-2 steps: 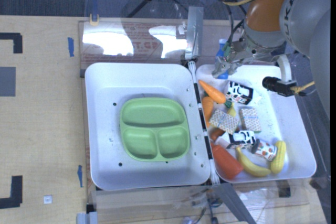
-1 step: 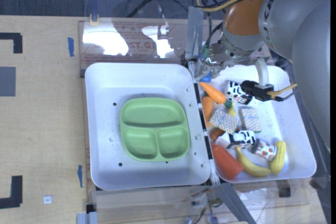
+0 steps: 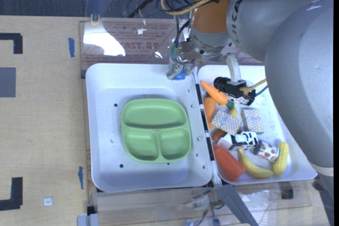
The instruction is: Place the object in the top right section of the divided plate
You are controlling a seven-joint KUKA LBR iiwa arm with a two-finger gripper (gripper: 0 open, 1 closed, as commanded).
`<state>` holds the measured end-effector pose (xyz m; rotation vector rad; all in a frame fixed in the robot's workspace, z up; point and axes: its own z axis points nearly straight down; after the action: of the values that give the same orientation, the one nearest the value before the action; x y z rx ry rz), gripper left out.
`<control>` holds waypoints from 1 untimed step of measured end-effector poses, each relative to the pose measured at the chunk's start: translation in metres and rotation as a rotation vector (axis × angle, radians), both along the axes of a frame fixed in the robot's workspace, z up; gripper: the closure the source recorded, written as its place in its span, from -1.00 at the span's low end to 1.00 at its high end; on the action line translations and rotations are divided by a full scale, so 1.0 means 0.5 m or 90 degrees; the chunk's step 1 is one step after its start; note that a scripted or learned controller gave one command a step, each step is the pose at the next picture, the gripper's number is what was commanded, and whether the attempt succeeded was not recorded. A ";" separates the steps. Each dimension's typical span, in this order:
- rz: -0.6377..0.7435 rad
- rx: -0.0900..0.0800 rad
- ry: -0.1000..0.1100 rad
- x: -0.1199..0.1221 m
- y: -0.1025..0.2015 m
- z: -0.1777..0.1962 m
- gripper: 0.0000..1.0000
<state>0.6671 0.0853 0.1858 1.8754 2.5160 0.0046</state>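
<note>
A green divided plate [image 3: 156, 129] lies in the middle of the left bin [image 3: 100, 114], with one long section at the back and two smaller ones at the front. My gripper [image 3: 177, 70] hangs over the back right corner of that bin, beyond the plate's far right edge and clear of it. A small blue object [image 3: 180, 75] shows between the fingertips, mostly hidden by the metal fingers. Nothing lies on the plate.
The right bin [image 3: 296, 166] holds several toys: a carrot [image 3: 214, 92], two patterned packets [image 3: 229, 122], a black-and-white cow [image 3: 244, 138], a red piece [image 3: 229, 164] and a banana [image 3: 255, 168]. A ridge [image 3: 204, 124] divides the bins. The arm looms over the right bin.
</note>
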 end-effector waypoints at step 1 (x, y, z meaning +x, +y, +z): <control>-0.010 0.001 0.000 -0.001 0.177 -0.037 1.00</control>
<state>0.6665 0.1738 0.1672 1.8950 2.5022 0.0051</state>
